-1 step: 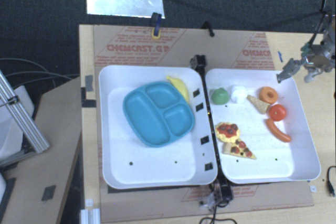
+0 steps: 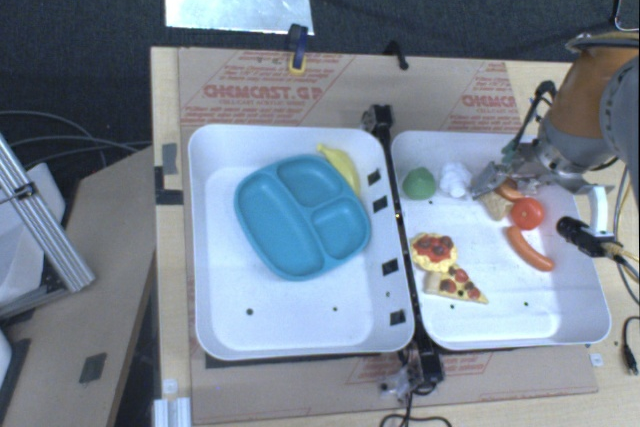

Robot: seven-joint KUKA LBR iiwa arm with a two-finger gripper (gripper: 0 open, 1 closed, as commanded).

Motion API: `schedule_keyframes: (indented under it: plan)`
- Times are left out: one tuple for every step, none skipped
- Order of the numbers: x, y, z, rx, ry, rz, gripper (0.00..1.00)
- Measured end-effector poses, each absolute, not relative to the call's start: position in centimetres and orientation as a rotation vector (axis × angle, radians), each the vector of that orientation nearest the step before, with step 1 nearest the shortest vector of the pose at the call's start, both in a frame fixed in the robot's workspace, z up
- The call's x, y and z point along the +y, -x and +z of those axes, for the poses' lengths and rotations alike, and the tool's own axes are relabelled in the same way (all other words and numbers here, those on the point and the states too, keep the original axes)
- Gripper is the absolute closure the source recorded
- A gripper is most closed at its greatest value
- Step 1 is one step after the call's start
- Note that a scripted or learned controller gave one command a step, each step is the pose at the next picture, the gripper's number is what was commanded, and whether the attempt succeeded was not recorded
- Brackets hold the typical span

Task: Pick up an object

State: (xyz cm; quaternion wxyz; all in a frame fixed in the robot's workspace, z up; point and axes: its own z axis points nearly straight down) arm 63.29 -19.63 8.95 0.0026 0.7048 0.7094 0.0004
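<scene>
My gripper (image 2: 492, 182) reaches in from the right and hangs low over the back of the right bin (image 2: 520, 320). It sits just above a tan piece of food (image 2: 495, 206) and right of a white lump (image 2: 455, 180). A green ball (image 2: 419, 182) lies left of the white lump. A red tomato (image 2: 527, 213) and an orange sausage (image 2: 530, 249) lie just right of and below the gripper. Two pizza pieces (image 2: 434, 251) (image 2: 458, 285) rest in the bin's middle. I see nothing lifted.
The left bin (image 2: 230, 315) holds a blue divided plate (image 2: 300, 215) with a yellow banana (image 2: 342, 166) at its back right edge. A black divider with clips (image 2: 395, 225) runs between the bins. The grey arm (image 2: 600, 115) fills the right side.
</scene>
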Motion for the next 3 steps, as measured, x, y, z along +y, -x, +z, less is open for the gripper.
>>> schedule_keyframes:
  plan:
    - [-19.8, -63.8, 11.3, 2.216, -2.197, 0.015, 1.0]
    - [-13.9, -59.9, 17.9, 2.23, -2.212, 0.004, 1.0]
    - [-7.9, -59.3, 13.9, 2.235, -2.213, 0.002, 1.0]
